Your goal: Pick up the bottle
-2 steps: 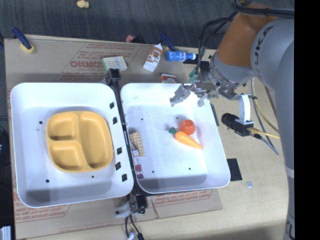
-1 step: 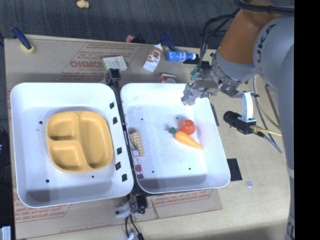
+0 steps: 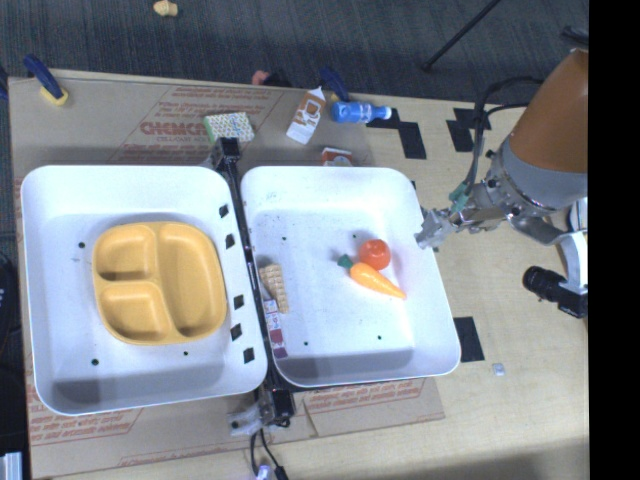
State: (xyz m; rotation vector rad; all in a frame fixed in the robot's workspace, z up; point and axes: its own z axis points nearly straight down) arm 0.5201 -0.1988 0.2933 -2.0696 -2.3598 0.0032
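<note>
The bottle point(image 3: 360, 113) lies on its side on the bench point(image 3: 500, 388), beyond the far rim of the right bin point(image 3: 430, 298) and outside both bins. It is blue, with a paler end pointing toward the view's right. Just to its left a small carton point(image 3: 306, 117) leans on the cardboard, and nearer the bin rim sits a small red and white packet point(image 3: 336, 155). Further left, a green patterned square point(image 3: 229, 126) rests by the top of the black divider between the bins.

Inside the right bin, a carrot point(image 3: 377, 281) lies near the middle right, with a tomato point(image 3: 374, 252) touching its upper end. A tan waffle-like piece point(image 3: 272, 283) lies against the bin's left wall.

The left bin point(image 3: 40, 268) holds a yellow tray point(image 3: 158, 280) with three compartments, flat on the floor.

The gripper point(image 3: 432, 230) hangs at the right bin's right rim, well apart from the bottle and nearer the viewer than it. Nothing is seen between its fingers, and I cannot tell whether they are spread or closed. Behind it the arm point(image 3: 550, 128) rises toward the right, its orange band uppermost.

A yellow clamp point(image 3: 47, 82) grips the bench's far left corner, and a small yellow scrap point(image 3: 165, 8) lies on the dark floor beyond.
</note>
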